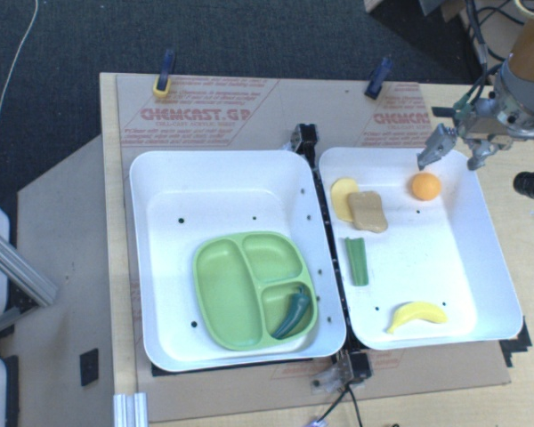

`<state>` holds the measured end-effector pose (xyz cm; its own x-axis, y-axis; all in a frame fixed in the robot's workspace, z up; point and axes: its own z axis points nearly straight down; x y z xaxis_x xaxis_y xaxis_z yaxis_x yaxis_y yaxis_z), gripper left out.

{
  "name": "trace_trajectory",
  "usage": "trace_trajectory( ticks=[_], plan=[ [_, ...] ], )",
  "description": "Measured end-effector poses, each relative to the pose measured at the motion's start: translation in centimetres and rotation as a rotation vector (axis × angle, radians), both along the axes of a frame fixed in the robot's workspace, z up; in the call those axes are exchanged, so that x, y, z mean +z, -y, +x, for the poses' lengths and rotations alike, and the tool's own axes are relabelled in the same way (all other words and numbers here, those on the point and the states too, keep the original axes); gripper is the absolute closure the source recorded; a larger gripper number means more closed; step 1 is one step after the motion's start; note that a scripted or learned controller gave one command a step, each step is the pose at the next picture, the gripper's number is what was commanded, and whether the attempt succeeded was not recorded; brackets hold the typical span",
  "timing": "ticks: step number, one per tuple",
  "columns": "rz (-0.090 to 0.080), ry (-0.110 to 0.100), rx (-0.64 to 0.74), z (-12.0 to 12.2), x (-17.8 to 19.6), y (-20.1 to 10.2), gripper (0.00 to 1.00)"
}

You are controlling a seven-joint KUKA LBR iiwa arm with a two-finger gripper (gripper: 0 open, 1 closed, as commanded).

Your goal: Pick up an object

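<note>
In the camera view, the grey arm is reaching in from the right, and its gripper (pixel 456 149) is hanging over the far edge of the right bin (pixel 481 265), its two fingers spread apart with nothing between them. One fingertip (pixel 424 159) is sitting just up and to the left of an orange (pixel 425 187), near it but not touching as far as the slanted view is showing. The orange is lying in the far part of the right bin. To its left, a tan piece that is looking like a slice of bread (pixel 368 211) is overlapping a pale yellow round piece (pixel 342 196), close to the bin's left wall. Below them, a green stick-shaped vegetable (pixel 357 261) is lying lengthwise, and a banana (pixel 416 316) is resting near the bin's front edge, well apart from the orange. The left bin (pixel 160 203) is carrying a green divided plate (pixel 254 288) with three compartments; a dark green pepper-like piece (pixel 294 314) is lying in the lower right compartment. Both bins are sitting side by side on a brown board (pixel 125 149) printed with red lettering, which is covering the desk. A blue clamp with a yellow tip (pixel 165 73) and another blue clamp (pixel 379 76) are gripping the board's far edge.
</note>
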<state>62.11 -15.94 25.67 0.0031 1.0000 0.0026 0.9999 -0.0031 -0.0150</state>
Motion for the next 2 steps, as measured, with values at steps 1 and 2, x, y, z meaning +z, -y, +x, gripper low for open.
trace_trajectory(
  ticks=[1, 2],
  plan=[
    [-0.002, 0.014, 0.003, 0.2, 0.8, -0.1, 0.00],
    [-0.001, 0.007, 0.003, 0.2, -5.5, 0.3, 0.00]
  ],
)
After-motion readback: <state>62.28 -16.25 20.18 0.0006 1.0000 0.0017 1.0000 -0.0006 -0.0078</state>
